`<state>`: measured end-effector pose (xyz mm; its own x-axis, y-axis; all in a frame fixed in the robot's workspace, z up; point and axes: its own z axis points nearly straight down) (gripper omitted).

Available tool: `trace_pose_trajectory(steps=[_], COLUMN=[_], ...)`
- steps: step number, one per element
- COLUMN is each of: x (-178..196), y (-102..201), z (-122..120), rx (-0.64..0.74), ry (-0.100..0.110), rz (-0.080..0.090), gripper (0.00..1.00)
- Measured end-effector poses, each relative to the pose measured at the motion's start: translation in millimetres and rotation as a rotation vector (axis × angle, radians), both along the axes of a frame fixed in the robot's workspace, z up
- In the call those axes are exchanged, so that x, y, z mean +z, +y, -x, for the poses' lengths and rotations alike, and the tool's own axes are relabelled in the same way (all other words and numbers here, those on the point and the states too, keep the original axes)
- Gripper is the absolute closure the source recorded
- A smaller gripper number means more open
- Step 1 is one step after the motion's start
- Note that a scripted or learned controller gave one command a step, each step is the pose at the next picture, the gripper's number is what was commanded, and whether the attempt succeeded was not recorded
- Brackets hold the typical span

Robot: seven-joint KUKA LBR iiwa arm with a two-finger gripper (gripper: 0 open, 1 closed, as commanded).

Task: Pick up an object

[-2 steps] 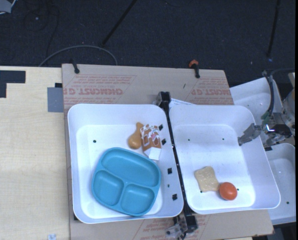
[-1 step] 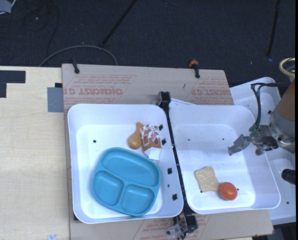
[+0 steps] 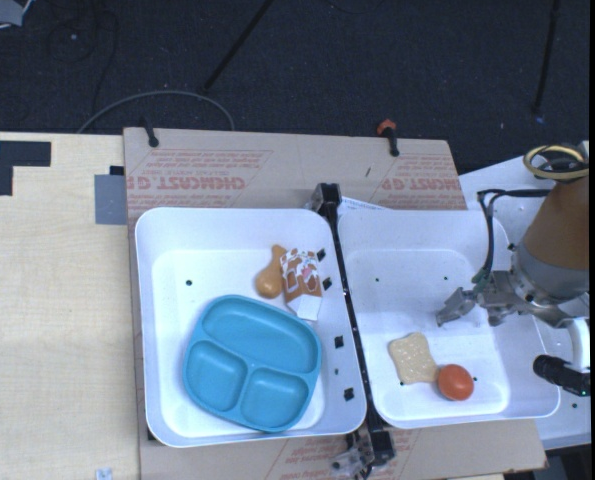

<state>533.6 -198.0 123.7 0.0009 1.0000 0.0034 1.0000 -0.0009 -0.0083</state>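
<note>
— Two things lie just below the gripper (image 3: 464, 305): a tan slice (image 3: 412, 357) and an orange ball (image 3: 456, 382). Fingers?
— Cannot tell. Center over the ball, descend straight, avoid the bin wall (image 3: 497, 268).

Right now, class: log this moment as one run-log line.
arm: over right bin | gripper: above bin floor, holding nothing seen | right bin: toast slice, tomato | left bin: blue tray, toys
</note>
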Motion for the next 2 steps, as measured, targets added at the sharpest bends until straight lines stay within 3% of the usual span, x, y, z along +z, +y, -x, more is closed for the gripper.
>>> trace_pose_trajectory(steps=[1,2], x=[-38.0,-25.5], y=[1.0,-0.1], z=[0.3,-0.2], rx=[-0.001,-0.004], ry=[-0.005,-0.006], rz=[0.002,0.003], gripper=[0.0,1.0])
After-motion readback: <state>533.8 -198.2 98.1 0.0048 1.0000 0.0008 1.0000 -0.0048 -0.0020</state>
